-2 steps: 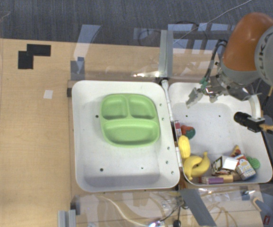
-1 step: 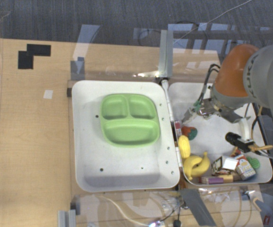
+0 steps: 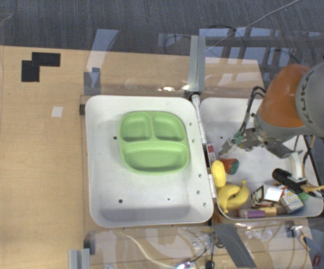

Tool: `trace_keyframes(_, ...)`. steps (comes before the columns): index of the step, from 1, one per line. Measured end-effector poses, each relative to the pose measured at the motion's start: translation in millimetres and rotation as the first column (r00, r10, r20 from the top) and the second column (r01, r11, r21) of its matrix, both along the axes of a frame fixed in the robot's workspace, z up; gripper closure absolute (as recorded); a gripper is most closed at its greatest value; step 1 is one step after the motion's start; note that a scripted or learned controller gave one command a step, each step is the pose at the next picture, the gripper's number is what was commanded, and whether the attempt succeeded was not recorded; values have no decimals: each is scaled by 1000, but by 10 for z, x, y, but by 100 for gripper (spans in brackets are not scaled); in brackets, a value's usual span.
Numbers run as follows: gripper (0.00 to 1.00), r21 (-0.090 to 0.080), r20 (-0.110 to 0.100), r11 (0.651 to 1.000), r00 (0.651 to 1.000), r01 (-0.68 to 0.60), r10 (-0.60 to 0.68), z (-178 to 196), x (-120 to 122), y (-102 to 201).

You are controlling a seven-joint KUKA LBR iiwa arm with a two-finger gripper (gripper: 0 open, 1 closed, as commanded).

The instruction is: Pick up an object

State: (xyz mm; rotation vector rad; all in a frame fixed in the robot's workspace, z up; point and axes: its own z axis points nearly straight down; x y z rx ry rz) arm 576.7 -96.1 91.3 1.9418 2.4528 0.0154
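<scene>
Hand (image 3: pixel 237 143) sits mid right bin (image 3: pixel 223 114), over bare floor. Can't tell if it's open or closed, and nothing is seen in it. Pickable stuff is all at the near side: red toy (image 3: pixel 230 165) just near of the hand, lemon (image 3: pixel 218 173) touching it, banana (image 3: pixel 233 195) nearer still, marker (image 3: pixel 288 179) and small box (image 3: pixel 274 194) to the right.

Risks:
- Closing here likely grabs nothing.
- Lemon and banana lie against the left wall, so the hand may hit the rim.
- Rounded toys may slip or roll.
- The tight pile could get shoved aside.

The left bin (image 3: pixel 103 150) holds only a green plate (image 3: pixel 153 142).
</scene>
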Motion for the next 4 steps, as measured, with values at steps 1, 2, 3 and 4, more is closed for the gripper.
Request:
trace_keyframes(1, 0, -1, 5, 998, 998, 58, -58, 4, -115, 60)
trace_keyframes(2, 0, 1, 5, 996, 996, 86, -86, 6, -297, 84)
trace_keyframes(3, 0, 1, -9, 999, 999, -40, 40, 948, -263, 480)
trace_keyframes(4, 0, -3, 0, 994, 994, -106, 106, 1, -441, -20)
